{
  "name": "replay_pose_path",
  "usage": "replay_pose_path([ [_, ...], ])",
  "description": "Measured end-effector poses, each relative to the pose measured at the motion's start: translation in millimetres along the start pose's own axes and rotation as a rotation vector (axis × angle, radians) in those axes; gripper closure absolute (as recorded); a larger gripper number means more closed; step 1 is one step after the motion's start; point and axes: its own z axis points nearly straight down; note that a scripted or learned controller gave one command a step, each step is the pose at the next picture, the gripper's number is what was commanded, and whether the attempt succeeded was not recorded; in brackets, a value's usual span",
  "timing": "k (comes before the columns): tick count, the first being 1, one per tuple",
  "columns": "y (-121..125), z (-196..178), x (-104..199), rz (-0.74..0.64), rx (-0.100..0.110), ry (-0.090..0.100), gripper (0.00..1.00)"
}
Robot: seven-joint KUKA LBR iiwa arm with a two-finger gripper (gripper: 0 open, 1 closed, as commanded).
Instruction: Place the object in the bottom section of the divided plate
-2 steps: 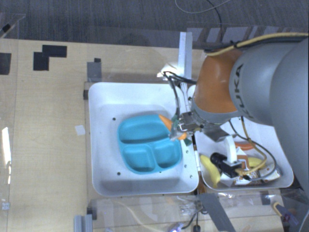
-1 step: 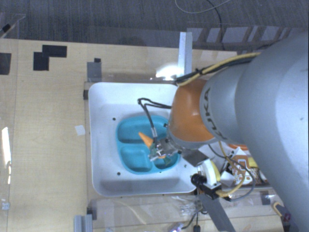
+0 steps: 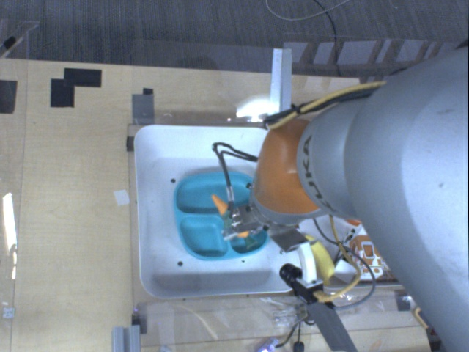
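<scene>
Orange object [image 3: 219, 203], a small tapered piece, lies on the blue divided plate [image 3: 192, 213] near the plate's middle, about where its ridges meet. Its narrow end points toward the plate's far rim. The other end runs in under the gripper [image 3: 236, 224], and the view does not settle whether the two touch. A second fleck of orange shows right at the gripper's tip, over the plate's near right section. It is too small to say whether it belongs to the same piece. Whether the gripper is open or closed cannot be told, because its tip is a tangle of metal and shadow against the blue, so no grip on the object can be confirmed.

The plate has one wide section along its far side and two smaller ones along its near side. The near left section lies bare, while the near right one is partly covered by the gripper. The plate sits in the middle of the white bin [image 3: 152, 196], well apart from the bin's left wall. The arm [image 3: 410, 160] comes in from the right and hides the bin's right edge with its orange band [image 3: 282, 176]. The bin rests on the pale wooden surface [image 3: 69, 196], near the surface's front edge.
</scene>
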Motion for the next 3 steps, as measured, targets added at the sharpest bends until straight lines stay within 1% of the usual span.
replay_pose_path([
  [1,0.9,2.5,-2.2,0.002,-0.005,-0.006,0.00],
  [2,30.8,9.4,54.9,0.191,0.012,-0.006,0.00],
  [3,98.1,11.4,26.5,-0.048,0.048,0.013,0.00],
])
